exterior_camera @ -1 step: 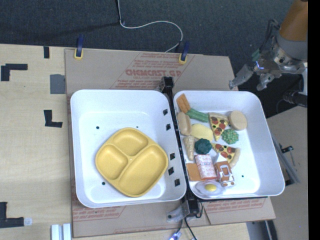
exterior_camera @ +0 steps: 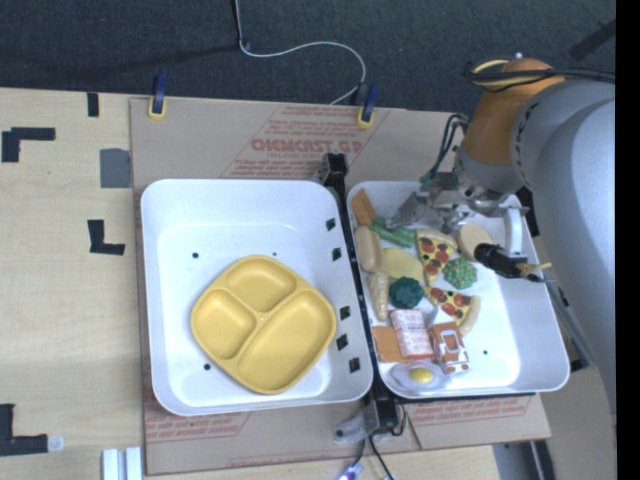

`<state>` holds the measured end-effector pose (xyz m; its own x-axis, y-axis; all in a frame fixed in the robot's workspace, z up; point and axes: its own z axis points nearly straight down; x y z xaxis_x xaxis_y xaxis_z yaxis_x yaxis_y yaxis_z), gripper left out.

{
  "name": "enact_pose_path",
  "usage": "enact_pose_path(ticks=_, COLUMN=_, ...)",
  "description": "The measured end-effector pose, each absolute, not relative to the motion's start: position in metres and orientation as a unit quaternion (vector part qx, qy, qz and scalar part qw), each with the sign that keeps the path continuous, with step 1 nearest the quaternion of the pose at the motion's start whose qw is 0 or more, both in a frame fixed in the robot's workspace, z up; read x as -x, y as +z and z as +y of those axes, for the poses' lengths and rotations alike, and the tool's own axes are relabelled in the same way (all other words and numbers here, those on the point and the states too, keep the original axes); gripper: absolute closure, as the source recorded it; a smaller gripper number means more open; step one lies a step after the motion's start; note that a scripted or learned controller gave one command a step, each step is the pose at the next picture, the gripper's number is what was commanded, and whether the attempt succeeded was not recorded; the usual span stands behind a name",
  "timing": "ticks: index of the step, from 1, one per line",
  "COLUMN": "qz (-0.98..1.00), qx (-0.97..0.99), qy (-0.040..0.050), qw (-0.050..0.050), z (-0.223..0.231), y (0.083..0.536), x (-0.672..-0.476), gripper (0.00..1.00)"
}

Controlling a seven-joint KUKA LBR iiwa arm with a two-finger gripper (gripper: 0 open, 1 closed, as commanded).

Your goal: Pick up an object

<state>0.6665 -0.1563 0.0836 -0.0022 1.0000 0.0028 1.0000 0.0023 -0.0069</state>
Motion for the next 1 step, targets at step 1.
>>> enact_pose_path(ticks=1, qz=-0.707, qx=0.707, qy=-0.0036, qw=-0.003, z=-0.1603, y=0.0885, x=-0.6194, gripper=0.0)
